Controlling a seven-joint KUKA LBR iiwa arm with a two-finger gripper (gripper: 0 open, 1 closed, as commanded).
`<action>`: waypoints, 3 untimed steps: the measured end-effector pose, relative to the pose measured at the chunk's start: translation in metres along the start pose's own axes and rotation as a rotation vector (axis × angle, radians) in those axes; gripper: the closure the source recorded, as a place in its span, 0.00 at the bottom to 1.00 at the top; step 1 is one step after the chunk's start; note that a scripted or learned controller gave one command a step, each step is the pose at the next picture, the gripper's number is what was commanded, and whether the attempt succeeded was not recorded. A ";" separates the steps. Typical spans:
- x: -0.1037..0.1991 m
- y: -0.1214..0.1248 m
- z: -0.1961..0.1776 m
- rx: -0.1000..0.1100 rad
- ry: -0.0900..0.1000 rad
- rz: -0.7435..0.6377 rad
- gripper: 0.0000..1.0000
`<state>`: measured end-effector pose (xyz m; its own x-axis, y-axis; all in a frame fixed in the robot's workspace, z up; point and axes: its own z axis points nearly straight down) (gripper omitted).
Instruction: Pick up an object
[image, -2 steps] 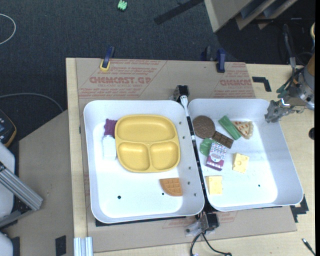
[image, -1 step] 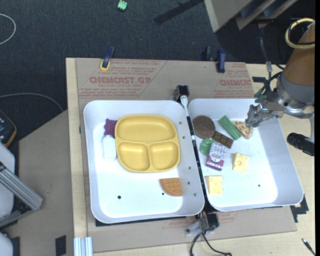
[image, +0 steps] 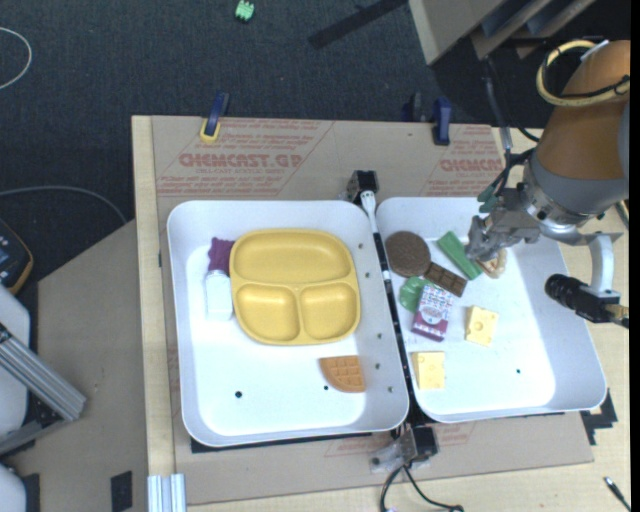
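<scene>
My gripper (image: 488, 250) hangs low over the right bin (image: 560, 390), near its back edge, with the grey wrist and orange band rising to the right above it. From this slant I cannot tell how far apart my fingers stand or whether anything sits between them; a small tan piece (image: 494, 265) shows right at my fingertips, too small to identify. Just beside me on the left lies a green block (image: 458, 254), a flat matte slab whose long axis runs diagonally, from the back-left down toward the front-right, ending near my tips. Touching it on the left is a round brown cookie (image: 406, 251), flat and dull, and below that a dark brown bar (image: 445, 279) tilted along the same diagonal. Further forward lie a crumpled green lump (image: 410, 293), a glossy pink-and-white packet (image: 432, 309), a yellow wedge with holes like cheese (image: 481, 326), and a plain yellow square (image: 430, 369). In the left bin (image: 190, 300) sits a smooth yellow divided plate (image: 295, 285) with three compartments, a purple thing (image: 219, 252) and a white bottle (image: 217, 297) on its left side, and a waffle-textured orange piece (image: 345, 373) in front of it.
</scene>
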<state>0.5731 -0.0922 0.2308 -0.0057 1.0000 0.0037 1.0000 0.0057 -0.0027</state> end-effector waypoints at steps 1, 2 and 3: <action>0.058 -0.003 -0.007 -0.001 0.000 -0.001 1.00; 0.103 -0.007 -0.001 0.001 -0.001 0.000 1.00; 0.159 -0.018 -0.001 0.001 0.000 -0.001 1.00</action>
<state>0.5541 0.0662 0.2327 -0.0072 1.0000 0.0032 1.0000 0.0072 -0.0037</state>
